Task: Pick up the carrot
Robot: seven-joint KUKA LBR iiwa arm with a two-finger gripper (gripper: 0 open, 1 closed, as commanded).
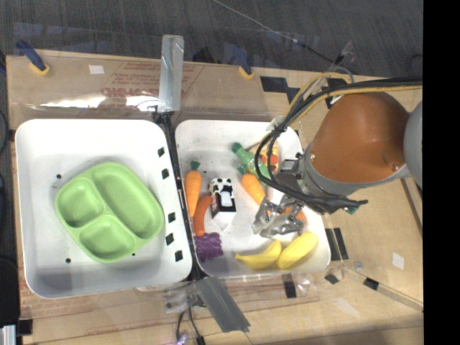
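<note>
I see my gripper (279,220) low in the right bin (215,131), fingers slightly apart, clamped on nothing. The carrot (252,187) lies just at its ten o'clock. Faint red print on the bench (129,85) is unreadable.

**Two bins, one crowded**

On the surface (86,77), the left bin (36,142) carries a divided plate (108,210) at its centre. In the right bin (215,131), a carrot (192,190) lies along the nine o'clock wall, a toy cow (223,195) just beside it at three o'clock, another carrot (252,187) beyond. Grapes (209,246) at seven o'clock, a banana (261,255) and a lemon (297,250) along six. The pincer (277,223) hangs just above the banana, arm (356,146) at three o'clock.
</note>
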